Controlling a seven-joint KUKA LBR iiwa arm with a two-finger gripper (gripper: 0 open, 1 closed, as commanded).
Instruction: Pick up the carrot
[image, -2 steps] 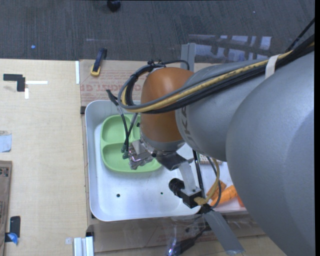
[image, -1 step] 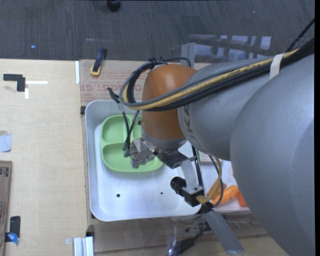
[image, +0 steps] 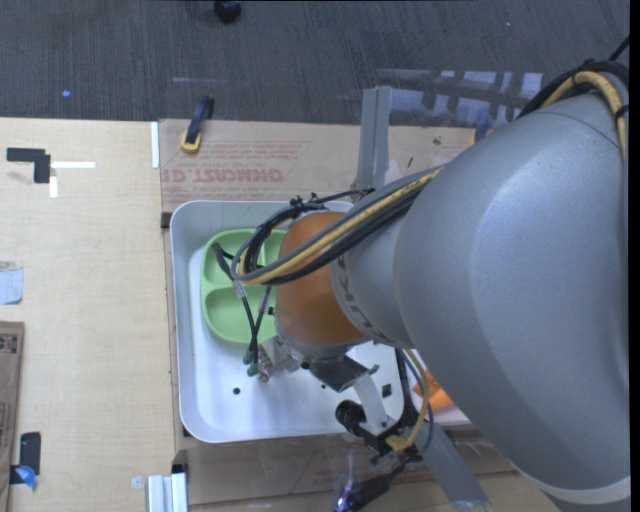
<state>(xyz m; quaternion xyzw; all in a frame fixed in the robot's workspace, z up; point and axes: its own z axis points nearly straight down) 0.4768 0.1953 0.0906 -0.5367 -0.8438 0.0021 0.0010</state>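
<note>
One big grey arm (image: 500, 280) with its orange band fills the near side and hangs over the shallow white plastic bin (image: 195, 400). Its gripper (image: 262, 365) sits low above the bin floor; I cannot tell how the jaws stand. At about four o'clock from it, a small orange piece (image: 437, 392), maybe the carrot, peeks past the arm, its direction unreadable. Further back, at eleven o'clock, lies a light green divided plastic tray (image: 222, 295).
</note>
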